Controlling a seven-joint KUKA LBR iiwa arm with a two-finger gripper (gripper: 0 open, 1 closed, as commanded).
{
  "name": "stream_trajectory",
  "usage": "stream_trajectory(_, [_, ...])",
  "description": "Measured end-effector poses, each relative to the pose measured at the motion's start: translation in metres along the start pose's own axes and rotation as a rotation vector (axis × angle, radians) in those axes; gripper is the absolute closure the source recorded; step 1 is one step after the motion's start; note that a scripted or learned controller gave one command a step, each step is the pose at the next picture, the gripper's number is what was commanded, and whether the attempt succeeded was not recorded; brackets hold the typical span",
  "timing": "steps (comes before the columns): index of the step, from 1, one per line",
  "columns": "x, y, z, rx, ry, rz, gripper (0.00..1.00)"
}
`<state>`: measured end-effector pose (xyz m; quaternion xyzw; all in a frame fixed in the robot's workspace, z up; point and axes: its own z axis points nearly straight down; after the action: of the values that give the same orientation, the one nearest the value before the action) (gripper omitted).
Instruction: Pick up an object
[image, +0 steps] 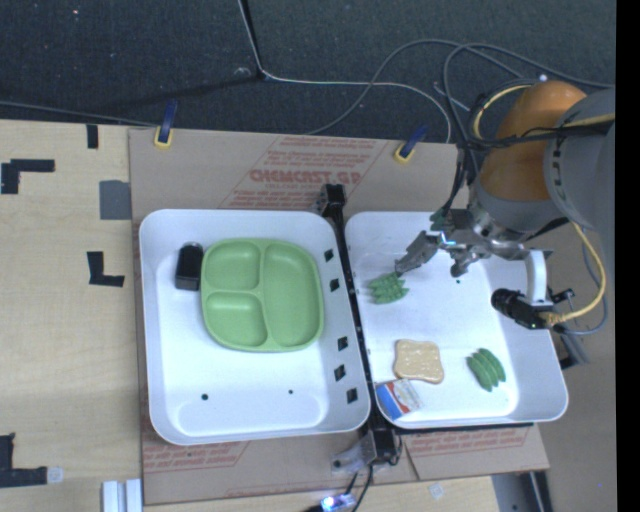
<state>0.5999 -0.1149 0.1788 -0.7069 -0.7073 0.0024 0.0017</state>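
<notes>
My gripper (437, 261) hangs over the upper part of the right bin (520, 400), open with nothing between its fingers. Its left finger (411, 260) points down-left toward a small green leafy piece (388, 290), which lies just below and left of that tip, apart from it. A slice of toast (418, 361) lies in the lower middle of the right bin. To its right sits a green pod (487, 368). A red, white and blue packet (400, 398) rests at the bin's lower left corner.
The left bin (170, 400) holds a green divided plate (263, 295) and a small black block (188, 266) at the plate's left. A black divider (345, 300) runs between the bins. Cables (560, 300) hang off the arm at the right.
</notes>
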Motion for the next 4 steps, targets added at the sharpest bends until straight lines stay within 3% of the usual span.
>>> stream_trajectory(2, [-0.006,0.009,0.092,-0.008,0.001,0.000,0.00])
stream_trajectory(3, [-0.002,0.013,0.076,-0.020,0.006,-0.003,1.00])
stream_trajectory(4, [-0.004,0.017,0.034,-0.007,0.001,-0.001,1.00])
